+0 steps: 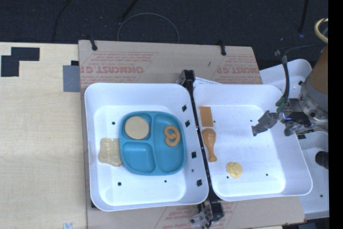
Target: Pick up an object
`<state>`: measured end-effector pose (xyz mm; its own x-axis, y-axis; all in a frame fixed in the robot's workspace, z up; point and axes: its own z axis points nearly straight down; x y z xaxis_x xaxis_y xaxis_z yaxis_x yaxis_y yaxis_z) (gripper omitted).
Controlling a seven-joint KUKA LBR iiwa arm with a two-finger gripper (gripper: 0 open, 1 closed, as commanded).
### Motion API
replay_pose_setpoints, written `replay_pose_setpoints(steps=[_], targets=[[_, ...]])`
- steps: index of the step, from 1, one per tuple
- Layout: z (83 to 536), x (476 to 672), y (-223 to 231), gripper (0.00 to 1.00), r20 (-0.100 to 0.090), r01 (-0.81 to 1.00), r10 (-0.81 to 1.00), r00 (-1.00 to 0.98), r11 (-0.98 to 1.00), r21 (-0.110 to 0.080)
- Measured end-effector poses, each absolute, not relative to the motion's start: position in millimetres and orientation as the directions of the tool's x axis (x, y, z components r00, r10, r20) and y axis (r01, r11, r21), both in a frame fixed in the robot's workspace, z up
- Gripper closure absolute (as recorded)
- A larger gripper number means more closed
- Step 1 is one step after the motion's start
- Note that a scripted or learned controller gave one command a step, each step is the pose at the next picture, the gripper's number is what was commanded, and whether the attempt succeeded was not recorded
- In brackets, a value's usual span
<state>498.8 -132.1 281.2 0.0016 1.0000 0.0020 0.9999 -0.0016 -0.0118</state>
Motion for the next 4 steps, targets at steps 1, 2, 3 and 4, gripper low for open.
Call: replay_pose_setpoints(steps=[1,2,3,4], targets=[[285.8,500.2,-132.2,0.0,0.001,1.0,1.0,0.0,0.0,-0.004],[241.1,503.7,-133.5,0.0,0.002,1.0,1.0,0.0,0.0,-0.008],[191.8,494.8,-137.6,0.0,0.002,1.0,1.0,0.001,-0.001,-0.009],[128.1,494.7,-132.2,0.0,0.003,1.0,1.0,0.0,0.0,-0.009]])
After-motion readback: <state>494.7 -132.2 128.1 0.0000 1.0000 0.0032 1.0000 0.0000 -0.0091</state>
